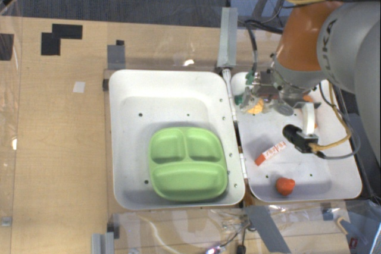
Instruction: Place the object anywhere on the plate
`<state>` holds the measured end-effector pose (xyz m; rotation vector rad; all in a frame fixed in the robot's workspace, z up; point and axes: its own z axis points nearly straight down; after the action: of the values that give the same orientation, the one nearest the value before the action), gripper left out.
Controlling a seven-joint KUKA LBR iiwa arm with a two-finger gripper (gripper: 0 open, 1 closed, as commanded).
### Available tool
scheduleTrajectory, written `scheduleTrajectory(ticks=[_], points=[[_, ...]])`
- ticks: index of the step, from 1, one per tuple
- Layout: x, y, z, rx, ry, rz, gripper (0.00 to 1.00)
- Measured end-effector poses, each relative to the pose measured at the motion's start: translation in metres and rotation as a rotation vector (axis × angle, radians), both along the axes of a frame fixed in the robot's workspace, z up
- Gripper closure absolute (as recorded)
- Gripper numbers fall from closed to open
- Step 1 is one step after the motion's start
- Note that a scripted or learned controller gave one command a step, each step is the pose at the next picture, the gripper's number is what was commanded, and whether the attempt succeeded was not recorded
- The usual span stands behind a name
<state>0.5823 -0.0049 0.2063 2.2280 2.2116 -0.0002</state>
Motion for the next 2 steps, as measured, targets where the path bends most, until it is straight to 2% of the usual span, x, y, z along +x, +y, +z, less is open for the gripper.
scheduleTrajectory(ticks=[1, 2], points=[[-0.0413, 0.0819, 0.0281, 0.002, 0.000, 0.074, 1.00], [-0.0413, 0.0816, 0.0280, 0.002, 0.000, 0.073, 0.00]])
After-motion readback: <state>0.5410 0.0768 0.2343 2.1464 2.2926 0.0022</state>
